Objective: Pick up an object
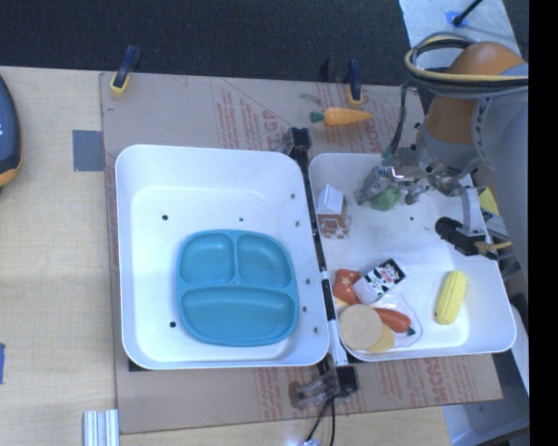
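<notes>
lying upright-ish, corn cob (450, 296) (long axis near-vertical)

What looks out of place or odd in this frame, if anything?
One thing: an orange carrot-like toy lies outside both bins on the cardboard behind the right bin, near a blue clamp. The other small items sit inside that bin.

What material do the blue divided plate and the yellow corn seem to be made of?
The blue divided plate looks like moulded plastic with a matte finish: one even colour, soft rounded ridges. The yellow corn looks like a plastic toy, smooth and slightly glossy; rubber or foam cannot be ruled out from this view.
</notes>
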Available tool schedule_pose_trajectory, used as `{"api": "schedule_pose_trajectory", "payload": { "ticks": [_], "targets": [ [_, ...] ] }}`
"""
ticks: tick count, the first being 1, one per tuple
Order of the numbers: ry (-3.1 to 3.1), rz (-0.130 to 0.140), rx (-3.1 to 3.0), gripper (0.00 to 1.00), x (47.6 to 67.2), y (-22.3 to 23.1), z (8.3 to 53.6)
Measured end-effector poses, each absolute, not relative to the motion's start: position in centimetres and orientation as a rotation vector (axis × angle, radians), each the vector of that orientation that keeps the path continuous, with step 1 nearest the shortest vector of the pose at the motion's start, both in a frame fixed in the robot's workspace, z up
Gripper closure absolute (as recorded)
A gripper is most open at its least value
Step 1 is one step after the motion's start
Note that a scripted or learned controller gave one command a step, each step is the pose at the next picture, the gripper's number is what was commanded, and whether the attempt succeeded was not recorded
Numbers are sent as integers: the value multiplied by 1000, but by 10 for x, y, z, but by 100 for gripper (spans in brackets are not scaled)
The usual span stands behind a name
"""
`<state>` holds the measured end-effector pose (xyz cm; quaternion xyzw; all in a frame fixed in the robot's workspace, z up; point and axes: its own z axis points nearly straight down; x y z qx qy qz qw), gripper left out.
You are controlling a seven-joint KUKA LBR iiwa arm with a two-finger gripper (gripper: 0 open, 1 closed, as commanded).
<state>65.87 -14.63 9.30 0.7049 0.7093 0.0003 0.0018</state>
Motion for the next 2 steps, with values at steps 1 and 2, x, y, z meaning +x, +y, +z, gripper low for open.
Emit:
{"api": "schedule_pose_trajectory", "payload": {
  "ticks": [1, 2],
  "targets": [
    [2232, -4, 2212, 100, 657, -146, 104],
    [2231, 11, 2205, 100, 659, -65, 199]
  ]
}}
